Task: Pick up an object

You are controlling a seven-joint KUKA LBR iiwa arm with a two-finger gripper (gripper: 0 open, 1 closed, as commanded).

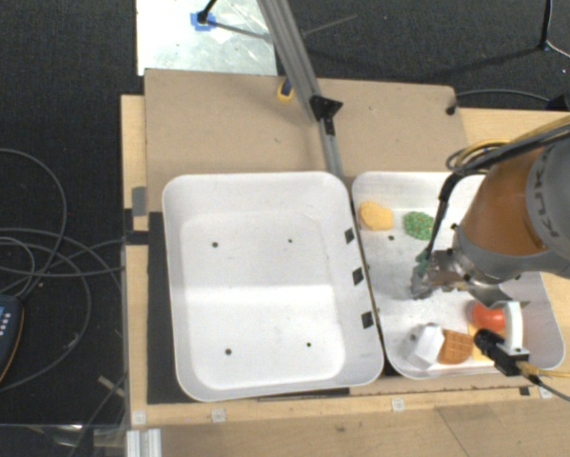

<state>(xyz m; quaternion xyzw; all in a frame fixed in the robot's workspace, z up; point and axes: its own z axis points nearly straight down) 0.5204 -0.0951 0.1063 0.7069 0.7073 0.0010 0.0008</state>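
White plastic is lining both bins, and the loose things are all sitting in the right bin (551, 346), probably so the arm, entering from the table's right edge, can reach them without stretching. Nearest the table's front edge, a white piece (420, 344) is lying just beside an orange waffle-like piece (455, 347), the two seeming to touch against the bin's front wall. Just behind them, a red thing (488, 316) is showing partly from under the arm's dark fittings; how much of it is hidden is unclear.

Further in, the hand (425, 279) is hanging low over the bin's middle, near its left wall, pointing down at the floor of the bin. Its tip is reading as a dark blurred mass, so I cannot tell how wide it is standing, and nothing is visibly held in it. It is probably being lowered here for a try at a grasp, yet no thing is lying clearly under it, so this reach may be missing.

Toward the bin's far edge, a green bushy thing (419, 224) is sitting near a yellow-orange lump (376, 217), which is resting in the far left corner. Either is looking like a fair target, being apart from the walls.

Over by the table's left side, the left bin (256, 284) is waiting as the likely drop-off.
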